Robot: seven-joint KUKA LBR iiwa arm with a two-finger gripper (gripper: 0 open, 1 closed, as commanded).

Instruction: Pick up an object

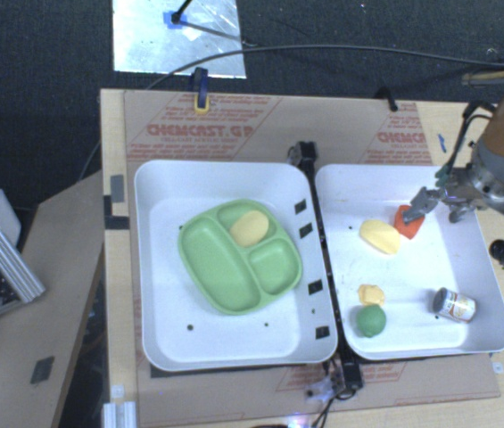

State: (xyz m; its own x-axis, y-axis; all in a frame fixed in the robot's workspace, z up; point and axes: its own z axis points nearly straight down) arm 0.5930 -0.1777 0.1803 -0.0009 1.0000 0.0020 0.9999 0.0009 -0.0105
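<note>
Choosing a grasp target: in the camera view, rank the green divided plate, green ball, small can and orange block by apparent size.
1. green divided plate, largest by far
2. green ball and small can, too alike to rank
3. orange block, partly covered by the end effector, so unsure

bins (234,175): 2 | green tray (225,279): 1 | yellow pieces (251,228): 3 | green ball (371,320): 1 | can (454,305): 1
</note>
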